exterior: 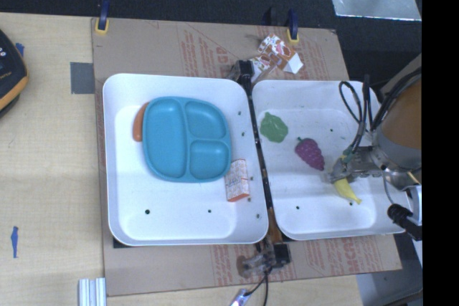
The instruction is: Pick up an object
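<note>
At the right of the frame, low in the right bin (301,226), the gripper (347,174) is seen directly over a yellow banana-shaped toy (348,190), close to the bin's right wall; whether it is released or clenched cannot be told. A purple grape bunch (310,152) and a green leafy piece (273,127) are placed up-left of it, with bare floor along the bottom edge. The left bin (179,229) is occupied by a blue divided plate (186,138), an orange item (138,124) at its left edge and a small packet (237,180) by the right wall
</note>
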